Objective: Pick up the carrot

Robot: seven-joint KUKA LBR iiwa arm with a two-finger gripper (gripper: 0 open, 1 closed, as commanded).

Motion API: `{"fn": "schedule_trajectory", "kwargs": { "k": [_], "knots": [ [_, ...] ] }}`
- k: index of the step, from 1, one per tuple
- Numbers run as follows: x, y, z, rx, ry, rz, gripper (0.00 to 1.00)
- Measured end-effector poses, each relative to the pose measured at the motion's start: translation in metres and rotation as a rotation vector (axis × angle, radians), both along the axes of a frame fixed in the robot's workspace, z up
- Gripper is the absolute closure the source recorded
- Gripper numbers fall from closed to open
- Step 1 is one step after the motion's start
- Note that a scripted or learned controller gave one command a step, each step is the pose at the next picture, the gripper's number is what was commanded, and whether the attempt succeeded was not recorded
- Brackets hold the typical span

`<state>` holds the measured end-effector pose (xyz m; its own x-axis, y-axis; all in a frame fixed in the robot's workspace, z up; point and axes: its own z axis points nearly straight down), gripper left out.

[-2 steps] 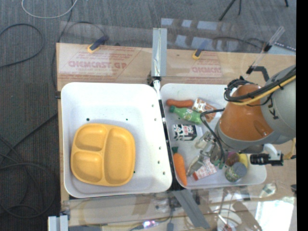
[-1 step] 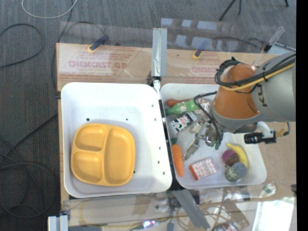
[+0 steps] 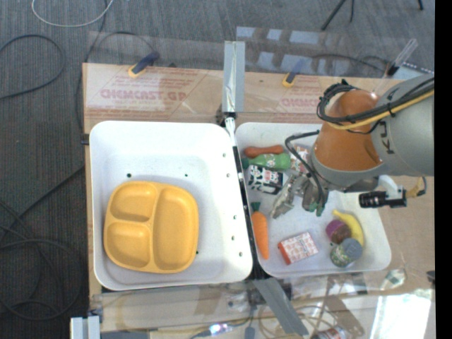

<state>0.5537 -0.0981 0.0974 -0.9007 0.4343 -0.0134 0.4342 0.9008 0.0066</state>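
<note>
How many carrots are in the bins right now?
2. One carrot lies along the right bin's left wall, near the front. A smaller one lies at that bin's back. The arm may hide more.

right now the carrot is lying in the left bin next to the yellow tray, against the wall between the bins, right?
Not quite. The camera view shows the carrot lying in the right bin, against the wall between the bins. The yellow tray sits in the left bin, across that wall.
</note>
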Motion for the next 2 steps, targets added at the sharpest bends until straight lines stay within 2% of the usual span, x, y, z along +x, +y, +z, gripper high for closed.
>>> {"fn": "schedule_trajectory", "kwargs": {
  "k": [1,2],
  "knots": [
    [0.035,0.067,0.085,0.001,0.014,-0.144,1.0],
    [0.032,0.114,0.105,0.002,0.016,-0.607,1.0]
  ]
}}
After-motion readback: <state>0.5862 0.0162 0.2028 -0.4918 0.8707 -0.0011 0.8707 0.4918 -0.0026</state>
